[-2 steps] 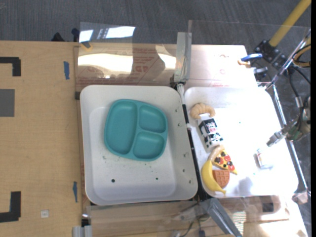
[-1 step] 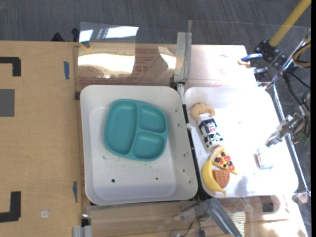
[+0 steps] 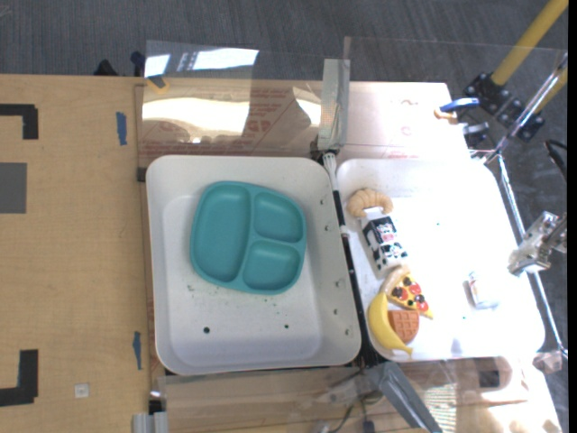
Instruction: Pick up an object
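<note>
The banana (image 3: 386, 325) lies in the near left corner of the right bin (image 3: 469, 336), touching the pizza slice (image 3: 408, 293); it looks light, smooth, curved, likely slippery; I'd pinch across its middle; my gripper's state I cannot tell.

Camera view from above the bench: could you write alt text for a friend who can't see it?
Two shallow white bins sit side by side: the left bin holds a teal divided plate, the right bin a row of toy food along its left wall, namely a croissant, a pizza slice and a banana.
</note>
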`<action>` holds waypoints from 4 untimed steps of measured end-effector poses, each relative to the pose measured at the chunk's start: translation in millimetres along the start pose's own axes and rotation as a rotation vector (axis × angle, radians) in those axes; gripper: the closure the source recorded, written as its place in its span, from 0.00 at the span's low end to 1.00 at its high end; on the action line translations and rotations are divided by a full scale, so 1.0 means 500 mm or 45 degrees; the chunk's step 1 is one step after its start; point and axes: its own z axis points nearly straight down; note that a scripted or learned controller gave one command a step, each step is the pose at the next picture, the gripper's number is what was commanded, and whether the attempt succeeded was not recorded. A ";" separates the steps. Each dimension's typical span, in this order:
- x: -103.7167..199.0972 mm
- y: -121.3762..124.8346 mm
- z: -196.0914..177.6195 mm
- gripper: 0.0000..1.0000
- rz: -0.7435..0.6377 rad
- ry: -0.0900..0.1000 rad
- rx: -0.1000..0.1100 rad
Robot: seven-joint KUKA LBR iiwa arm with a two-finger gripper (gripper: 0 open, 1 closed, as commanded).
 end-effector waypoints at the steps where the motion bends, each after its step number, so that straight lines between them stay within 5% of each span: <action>1: -0.006 -0.009 -0.116 1.00 0.380 0.000 0.000; 3: -0.006 -0.009 -0.210 1.00 1.196 0.003 0.004; 4: 0.000 0.044 0.014 1.00 0.875 0.014 0.007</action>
